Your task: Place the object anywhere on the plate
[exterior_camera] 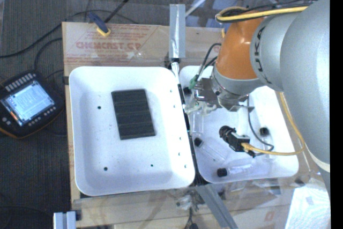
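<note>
A dark ribbed rectangular plate [133, 113] lies flat in the middle of the left white bin [86, 169]. My gripper [196, 122] hangs low over the left side of the right bin [278, 166], just right of the wall between the two bins. The grey arm with its orange band [242, 48] covers much of that bin. A small clear, tube-like object [238, 169] lies near the right bin's front edge, apart from the gripper. I cannot make out anything held in the gripper.
A black connector with a yellow cable [236, 139] hangs from the wrist over the right bin. A hand-held control pad [27, 103] sits on the floor at the left. Cardboard [118, 43] lies behind the bins.
</note>
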Controlling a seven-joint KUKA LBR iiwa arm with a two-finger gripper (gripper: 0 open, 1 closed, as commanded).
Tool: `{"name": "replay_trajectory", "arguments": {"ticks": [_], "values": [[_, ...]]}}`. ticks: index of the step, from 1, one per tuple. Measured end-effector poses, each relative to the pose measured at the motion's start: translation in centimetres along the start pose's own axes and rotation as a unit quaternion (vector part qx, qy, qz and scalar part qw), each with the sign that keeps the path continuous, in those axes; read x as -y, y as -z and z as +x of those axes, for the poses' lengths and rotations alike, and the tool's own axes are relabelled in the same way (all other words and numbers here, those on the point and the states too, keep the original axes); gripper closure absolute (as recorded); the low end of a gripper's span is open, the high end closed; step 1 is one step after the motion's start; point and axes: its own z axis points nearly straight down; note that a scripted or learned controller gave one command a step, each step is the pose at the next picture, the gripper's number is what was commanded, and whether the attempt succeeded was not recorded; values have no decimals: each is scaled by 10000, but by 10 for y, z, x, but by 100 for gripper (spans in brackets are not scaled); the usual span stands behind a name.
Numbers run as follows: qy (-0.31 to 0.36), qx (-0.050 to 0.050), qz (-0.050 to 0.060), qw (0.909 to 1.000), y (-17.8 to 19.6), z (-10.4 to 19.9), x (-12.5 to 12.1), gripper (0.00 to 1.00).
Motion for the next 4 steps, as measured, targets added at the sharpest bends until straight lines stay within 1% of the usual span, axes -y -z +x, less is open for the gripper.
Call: {"name": "replay_trajectory", "arguments": {"ticks": [1, 2, 3, 4], "values": [[816, 4, -11, 9967, 29, 66, 18, 100], [1343, 3, -12, 9909, 62, 113, 3, 100], [3121, 15, -18, 9500, 136, 179, -30, 100], [4489, 16, -27, 8936, 200, 212, -8, 100]]}}
